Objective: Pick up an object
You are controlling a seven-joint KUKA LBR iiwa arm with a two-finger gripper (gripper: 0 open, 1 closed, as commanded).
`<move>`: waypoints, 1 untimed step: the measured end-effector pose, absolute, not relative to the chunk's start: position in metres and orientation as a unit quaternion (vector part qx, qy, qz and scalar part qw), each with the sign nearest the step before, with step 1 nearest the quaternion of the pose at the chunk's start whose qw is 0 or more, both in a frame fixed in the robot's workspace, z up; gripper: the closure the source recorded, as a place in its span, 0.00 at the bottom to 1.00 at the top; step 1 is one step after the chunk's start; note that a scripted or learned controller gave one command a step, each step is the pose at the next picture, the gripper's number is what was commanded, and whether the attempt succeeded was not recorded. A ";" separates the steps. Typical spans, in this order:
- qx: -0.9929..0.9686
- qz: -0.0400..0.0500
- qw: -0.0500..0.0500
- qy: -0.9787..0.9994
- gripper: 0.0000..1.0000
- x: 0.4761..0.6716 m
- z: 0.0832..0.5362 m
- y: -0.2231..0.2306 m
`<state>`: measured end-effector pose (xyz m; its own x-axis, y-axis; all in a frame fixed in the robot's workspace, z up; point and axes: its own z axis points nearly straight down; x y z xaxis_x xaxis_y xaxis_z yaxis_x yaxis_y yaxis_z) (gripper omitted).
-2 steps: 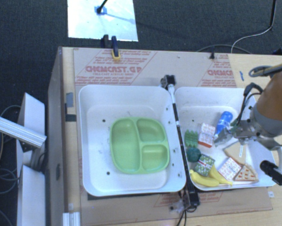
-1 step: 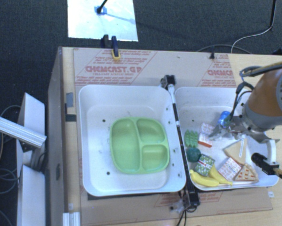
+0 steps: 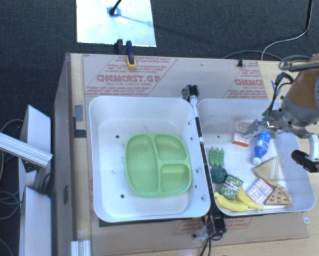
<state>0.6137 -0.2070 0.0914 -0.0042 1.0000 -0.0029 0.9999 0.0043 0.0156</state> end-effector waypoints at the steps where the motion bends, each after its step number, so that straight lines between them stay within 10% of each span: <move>1: 0.707 0.004 0.009 0.707 0.00 0.578 0.091 -0.188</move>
